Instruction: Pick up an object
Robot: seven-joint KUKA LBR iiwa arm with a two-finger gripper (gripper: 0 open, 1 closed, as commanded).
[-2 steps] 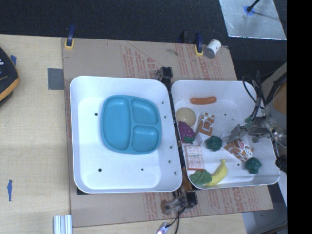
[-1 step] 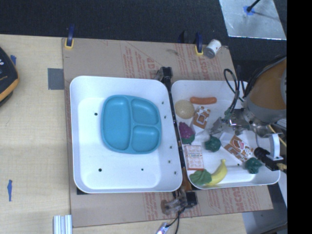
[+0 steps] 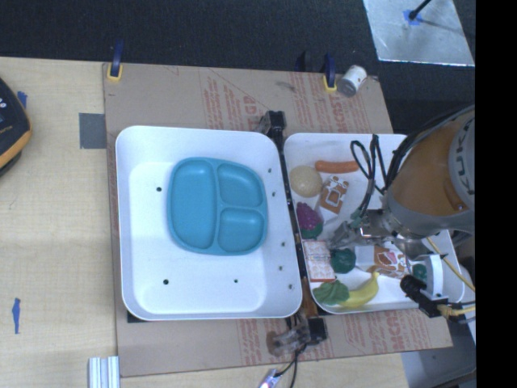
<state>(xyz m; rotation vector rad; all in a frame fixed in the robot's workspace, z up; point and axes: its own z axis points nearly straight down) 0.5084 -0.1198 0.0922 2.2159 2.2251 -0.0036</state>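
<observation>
On the bench [image 3: 56, 241] we see the left bin [image 3: 137, 217] holding a blue sectioned plate [image 3: 216, 205], well apart from the clutter. In the right bin [image 3: 339, 145] we note a cream ball [image 3: 306, 180], orange carrot [image 3: 336, 166], gingerbread house [image 3: 334, 193], purple grapes [image 3: 308, 216], a red-and-white packet [image 3: 317, 261], a dark green piece [image 3: 343, 259], a green leafy item [image 3: 332, 293] and a yellow banana [image 3: 363, 291], all packed close together. The hand [image 3: 352, 231] sits low over the bin's middle, just above the dark green piece, with the grey arm [image 3: 432, 180] and black cables [image 3: 365, 160] covering the bin's right side; we cannot tell how the hand is set, and nothing visibly sits in it.
</observation>
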